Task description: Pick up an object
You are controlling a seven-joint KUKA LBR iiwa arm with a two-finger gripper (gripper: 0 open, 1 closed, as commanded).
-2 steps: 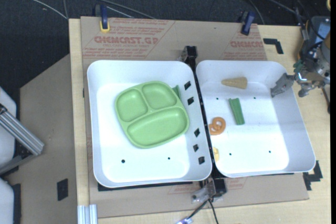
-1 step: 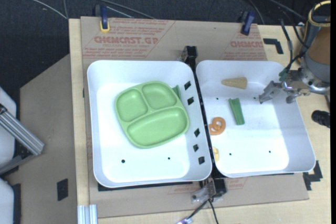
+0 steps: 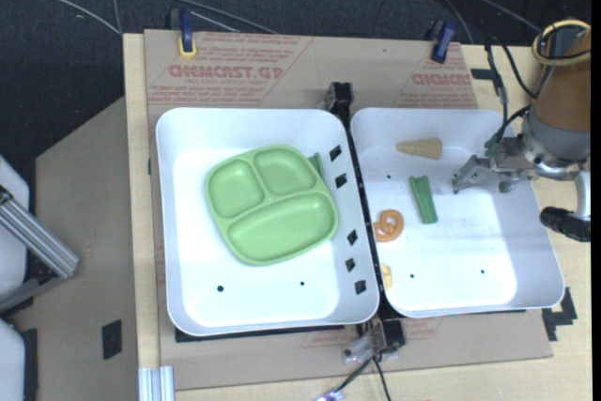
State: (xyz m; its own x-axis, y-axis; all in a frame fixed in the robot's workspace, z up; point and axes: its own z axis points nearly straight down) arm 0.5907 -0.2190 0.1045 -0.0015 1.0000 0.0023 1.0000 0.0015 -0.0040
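The arm [image 3: 562, 94] is cut off by the right edge of the view, so just its orange band and wrist show. The gripper [image 3: 465, 181] is small and dark over the right bin [image 3: 526, 282]; its fingers cannot be made out. A small yellow thing [image 3: 386, 275] at the right bin's left wall is too small to identify. The desk [image 3: 235, 61] bears printed lettering, partly covered by the bins.
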